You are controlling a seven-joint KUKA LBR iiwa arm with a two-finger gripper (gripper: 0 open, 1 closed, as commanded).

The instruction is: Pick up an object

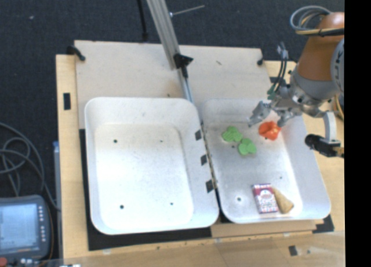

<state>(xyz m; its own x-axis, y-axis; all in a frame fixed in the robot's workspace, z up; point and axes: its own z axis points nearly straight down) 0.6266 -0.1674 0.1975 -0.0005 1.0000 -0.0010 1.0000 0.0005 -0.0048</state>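
Jaws (268, 115) hang low over the right bin (307, 167), spread a little with nothing between them, and the orange toy (268, 130) lies just below them, much nearer than the green toys (239, 141) to its left.

**Arm reaching in from the right, wrist bent low**

Your arm (317, 57) comes in at the upper right of the view, orange band uppermost, grey wrist below it. The pincer (268, 115) points down and to the left; you cannot tell from this angle how its tips stand.
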